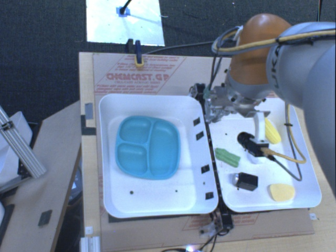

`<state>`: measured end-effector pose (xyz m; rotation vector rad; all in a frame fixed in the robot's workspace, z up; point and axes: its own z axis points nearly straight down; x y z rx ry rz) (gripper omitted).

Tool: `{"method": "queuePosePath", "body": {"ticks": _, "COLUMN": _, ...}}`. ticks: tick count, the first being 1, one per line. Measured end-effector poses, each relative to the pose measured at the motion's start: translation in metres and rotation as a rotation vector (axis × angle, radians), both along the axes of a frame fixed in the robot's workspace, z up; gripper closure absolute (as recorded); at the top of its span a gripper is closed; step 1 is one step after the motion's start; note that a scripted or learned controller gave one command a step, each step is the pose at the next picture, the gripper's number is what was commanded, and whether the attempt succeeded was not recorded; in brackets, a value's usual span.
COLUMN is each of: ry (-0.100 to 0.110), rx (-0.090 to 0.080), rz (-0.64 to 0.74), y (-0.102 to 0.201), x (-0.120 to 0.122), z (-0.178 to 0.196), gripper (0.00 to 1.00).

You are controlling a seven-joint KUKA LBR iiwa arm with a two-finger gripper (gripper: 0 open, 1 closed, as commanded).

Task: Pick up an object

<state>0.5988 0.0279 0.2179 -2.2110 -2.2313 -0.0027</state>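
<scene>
Nearby, around the claw (214,109), grip state unclear: green block (227,157), black box (246,181), yellow cob (272,131), yellow wedge (282,192).

A robotics lab was suggested by two white bins (122,199) set on a cardboard sheet (157,73), held by a clamp (138,54), above dark carpet (42,35).

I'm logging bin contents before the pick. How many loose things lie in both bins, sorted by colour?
Blue: 1, blue sectioned plastic plate
Green: 1, green ridged oblong piece
Yellow: 2, bright yellow elongated piece; pale yellow rounded piece
Black: 1, small black block
Total: 5
</scene>
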Motion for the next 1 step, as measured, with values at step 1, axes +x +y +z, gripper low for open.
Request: {"method": "queuePosePath", "body": {"ticks": 1, "ry": 0.000, "rx": 0.000, "rz": 0.000, "y": 0.0556, "x": -0.0045, "z": -0.0079, "gripper": 1.00}}
